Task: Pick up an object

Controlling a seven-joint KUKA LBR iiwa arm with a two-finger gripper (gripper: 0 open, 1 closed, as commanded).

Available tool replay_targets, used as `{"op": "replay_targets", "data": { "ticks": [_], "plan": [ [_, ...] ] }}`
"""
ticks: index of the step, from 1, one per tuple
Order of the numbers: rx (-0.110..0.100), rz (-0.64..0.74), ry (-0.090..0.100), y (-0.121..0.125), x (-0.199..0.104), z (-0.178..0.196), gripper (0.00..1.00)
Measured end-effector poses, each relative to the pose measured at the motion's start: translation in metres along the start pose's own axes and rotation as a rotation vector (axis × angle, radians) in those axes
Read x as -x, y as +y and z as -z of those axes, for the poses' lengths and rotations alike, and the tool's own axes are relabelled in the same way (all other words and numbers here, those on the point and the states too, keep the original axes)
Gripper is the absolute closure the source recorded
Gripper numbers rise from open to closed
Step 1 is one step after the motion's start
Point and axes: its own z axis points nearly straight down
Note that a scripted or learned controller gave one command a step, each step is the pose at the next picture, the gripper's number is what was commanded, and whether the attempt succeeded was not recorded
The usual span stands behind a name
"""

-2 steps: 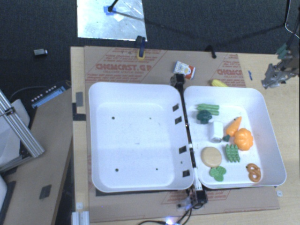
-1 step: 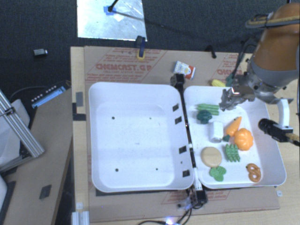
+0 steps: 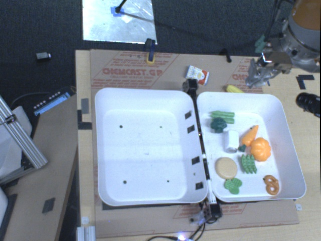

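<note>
The arm [image 3: 304, 19] runs off the top and right edges, and the hand [image 3: 258, 75] below it is a blurred tangle of metal. A yellow thing [image 3: 233, 89] lies half hidden behind the far rim of the right bin [image 3: 282, 134]. The metal frame [image 3: 17, 139] is cut by the left edge. The print on the packet [image 3: 196, 75] is too small to read.

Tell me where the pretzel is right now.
In the camera view, the pretzel lies in the near right corner of the right bin, just below the orange pumpkin.
</note>
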Motion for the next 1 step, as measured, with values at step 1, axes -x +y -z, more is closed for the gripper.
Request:
{"op": "replay_targets", "data": {
  "ticks": [1],
  "plan": [
    [-0.004,0.005,0.004,-0.002,-0.0782,0.1022,1.0]
  ]
}}
